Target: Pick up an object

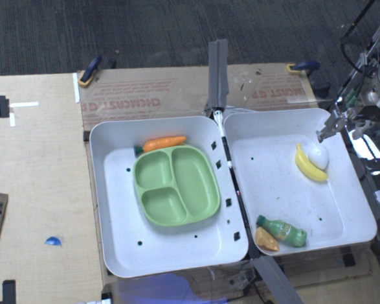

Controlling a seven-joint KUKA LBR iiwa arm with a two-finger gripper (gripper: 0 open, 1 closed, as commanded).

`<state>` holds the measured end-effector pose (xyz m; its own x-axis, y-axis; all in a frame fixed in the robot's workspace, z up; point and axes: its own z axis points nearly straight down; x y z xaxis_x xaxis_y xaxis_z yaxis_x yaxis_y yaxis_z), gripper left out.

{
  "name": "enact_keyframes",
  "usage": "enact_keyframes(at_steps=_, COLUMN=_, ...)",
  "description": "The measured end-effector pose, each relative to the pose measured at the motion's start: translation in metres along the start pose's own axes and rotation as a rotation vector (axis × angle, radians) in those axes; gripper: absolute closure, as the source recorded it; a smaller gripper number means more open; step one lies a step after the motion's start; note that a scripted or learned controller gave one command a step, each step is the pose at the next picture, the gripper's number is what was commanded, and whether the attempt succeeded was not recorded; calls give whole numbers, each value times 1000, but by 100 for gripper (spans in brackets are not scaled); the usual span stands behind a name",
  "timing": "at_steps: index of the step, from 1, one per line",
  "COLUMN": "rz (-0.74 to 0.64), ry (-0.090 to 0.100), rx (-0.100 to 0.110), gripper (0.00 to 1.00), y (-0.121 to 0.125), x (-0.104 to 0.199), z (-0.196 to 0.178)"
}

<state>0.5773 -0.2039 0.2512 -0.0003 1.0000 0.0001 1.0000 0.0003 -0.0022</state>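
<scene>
So the gripper (328,130) sits at the upper right corner of the right bin (351,231), up near the rim, and honestly I can't tell from this angle what state it's in, it's just too small and cluttered over there. Nothing appears to be held. Closest candidate is the banana (308,166), lying just below and left of the gripper with a small white object (318,154) touching its upper end, looks like an egg or a ball but I wouldn't swear to it. Down at the front of the same bin there's a green bottle (284,231) lying on its side, right against an orange-yellow thing (266,240) I can't identify. The left bin (119,250) has a green divided plate (177,185) with a carrot (164,143) tucked just behind it. My guess at the trouble spots: going for the banana, the white thing is so tight against it that the gripper could knock one away or catch both badly. The banana's curve could also let it slip out. And the bottle would probably roll.
</scene>
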Motion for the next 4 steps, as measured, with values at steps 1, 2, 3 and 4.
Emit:
enact_keyframes(at_steps=1, rz=228, ry=11, rx=6, gripper=0, y=25, x=-10, z=146)
enact_keyframes(at_steps=2, rz=225, ry=4, rx=1, gripper=100, y=26, x=-12, z=136)
enact_keyframes(at_steps=3, rz=133, ry=-12, rx=-34, gripper=100, y=3, x=38, z=143)
enact_keyframes(at_steps=4, rz=130, ry=-2, rx=-1, gripper=0, y=-5, x=43, z=159)
